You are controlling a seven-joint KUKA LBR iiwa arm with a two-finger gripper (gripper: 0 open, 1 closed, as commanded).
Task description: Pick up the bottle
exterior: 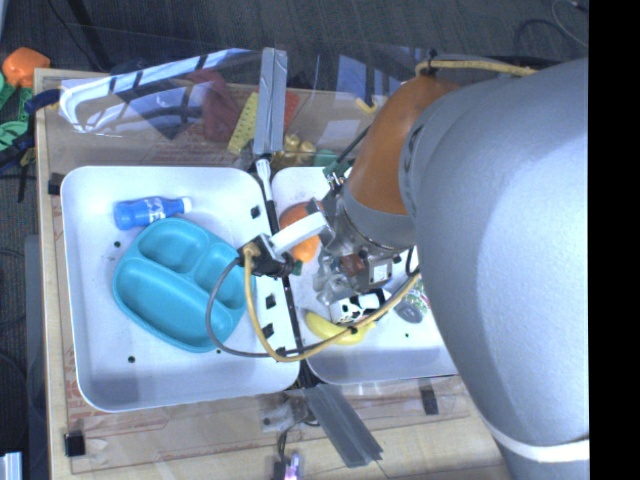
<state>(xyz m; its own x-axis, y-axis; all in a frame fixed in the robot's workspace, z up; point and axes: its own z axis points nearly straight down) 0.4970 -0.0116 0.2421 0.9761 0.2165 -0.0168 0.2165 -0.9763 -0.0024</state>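
We see the grey arm (510, 248) bulking over the right bin (375, 363), its orange band (385, 163) above the wrist. The left bin (90, 298) sits just beside the right bin, their rims touching. In the left bin lies a blue divided tray (170, 283), taking up its middle. The claw (345, 278) hangs low in the right bin near the shared rim; we cannot tell how it stands. A yellow cable (262, 333) loops from the wrist across the shared rim, over the tray's near edge. The blue bottle (150, 210) lies on its side in the left bin, just behind the tray and well apart from the claw. A yellow banana (335, 328) lies under the claw, an orange fruit (298, 218) beside the wrist.
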